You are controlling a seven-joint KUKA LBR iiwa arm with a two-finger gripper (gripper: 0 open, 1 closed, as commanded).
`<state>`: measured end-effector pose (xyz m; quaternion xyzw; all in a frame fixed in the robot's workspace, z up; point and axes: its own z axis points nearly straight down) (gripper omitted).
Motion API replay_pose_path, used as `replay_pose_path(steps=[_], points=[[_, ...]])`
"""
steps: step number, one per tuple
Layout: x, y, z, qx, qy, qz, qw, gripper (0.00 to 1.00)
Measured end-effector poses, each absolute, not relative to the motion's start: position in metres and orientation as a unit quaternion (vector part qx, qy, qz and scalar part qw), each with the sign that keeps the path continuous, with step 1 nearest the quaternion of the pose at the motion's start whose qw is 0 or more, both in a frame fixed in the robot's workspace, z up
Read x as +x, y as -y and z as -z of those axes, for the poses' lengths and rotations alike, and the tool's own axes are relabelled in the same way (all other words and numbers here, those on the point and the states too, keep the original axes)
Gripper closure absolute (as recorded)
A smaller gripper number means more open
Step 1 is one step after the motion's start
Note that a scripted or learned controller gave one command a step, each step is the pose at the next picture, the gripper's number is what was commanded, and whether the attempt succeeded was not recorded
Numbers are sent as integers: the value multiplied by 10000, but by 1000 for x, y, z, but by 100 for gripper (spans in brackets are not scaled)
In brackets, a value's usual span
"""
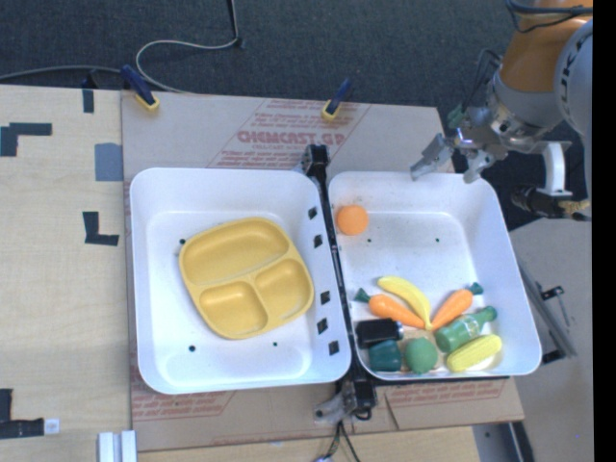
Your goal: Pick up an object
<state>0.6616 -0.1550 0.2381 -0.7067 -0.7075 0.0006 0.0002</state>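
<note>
From the camera above the bench, my two-finger gripper (450, 160) hangs over the far right corner of the right shallow white bin (486, 221), its two grey fingers (427, 161) spread apart with nothing between them. In that bin, a small orange ball (352, 219) sits alone near the far left corner. Crowded toward the near edge are a yellow toy banana (406, 296), two orange toy carrots (423, 309), a green bottle (466, 328), a yellow corn cob (474, 352), a green round piece (420, 355) and a black block (378, 331). The left white bin (159, 287) holds a yellow three-compartment plastic tray (245, 275) at its middle.
</note>
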Motion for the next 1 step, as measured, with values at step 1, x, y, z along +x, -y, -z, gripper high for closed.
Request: replay_pose_path(steps=[1], points=[[636,109,-137,-7064,7078,-12,19,0]])
